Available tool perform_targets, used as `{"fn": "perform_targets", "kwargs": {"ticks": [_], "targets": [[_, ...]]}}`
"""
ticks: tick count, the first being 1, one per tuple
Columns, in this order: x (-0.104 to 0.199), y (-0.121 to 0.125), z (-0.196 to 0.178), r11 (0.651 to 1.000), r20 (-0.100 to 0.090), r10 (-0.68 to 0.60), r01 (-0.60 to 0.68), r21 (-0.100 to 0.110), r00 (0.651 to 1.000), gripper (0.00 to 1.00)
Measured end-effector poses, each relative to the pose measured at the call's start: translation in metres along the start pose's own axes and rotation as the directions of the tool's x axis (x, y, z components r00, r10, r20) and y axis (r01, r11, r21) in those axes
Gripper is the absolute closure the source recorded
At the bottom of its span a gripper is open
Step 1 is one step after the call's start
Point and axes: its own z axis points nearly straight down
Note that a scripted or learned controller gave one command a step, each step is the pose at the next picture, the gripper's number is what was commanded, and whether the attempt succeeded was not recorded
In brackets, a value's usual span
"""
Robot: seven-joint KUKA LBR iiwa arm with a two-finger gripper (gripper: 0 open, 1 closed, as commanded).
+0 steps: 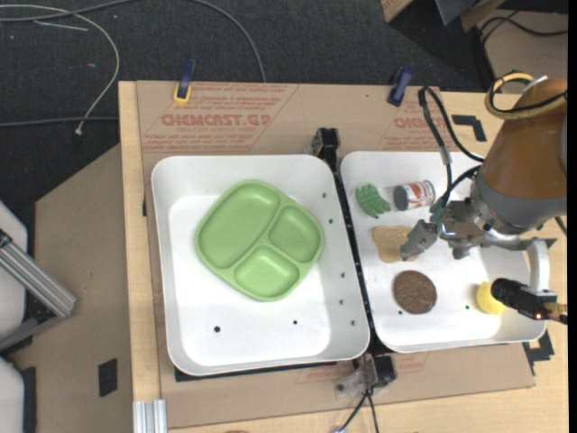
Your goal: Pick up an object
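Just under the hand (424, 239), tan piece (390, 240) ungrasped, nothing lifted yet; grip state impossible to tell.

Dark carpet floor (270, 25), loose cables (108, 43)

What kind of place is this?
Probably a robot test lab: a robot arm reaches over two white bins clamped to a cardboard-covered bench, with cables across the dark floor.
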Motion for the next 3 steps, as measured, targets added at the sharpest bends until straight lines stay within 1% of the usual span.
{"fn": "perform_targets", "kwargs": {"ticks": [1, 2, 3], "targets": [[0.0, 0.003, -0.006, 1.0, 0.002, -0.003, 0.003, -0.013, 1.0, 0.0], [0.004, 0.002, 0.057, 1.0, 0.0, -0.002, 0.002, -0.007, 1.0, 0.0], [0.004, 0.004, 0.107, 1.0, 0.004, -0.002, 0.002, -0.017, 1.0, 0.0]]}}
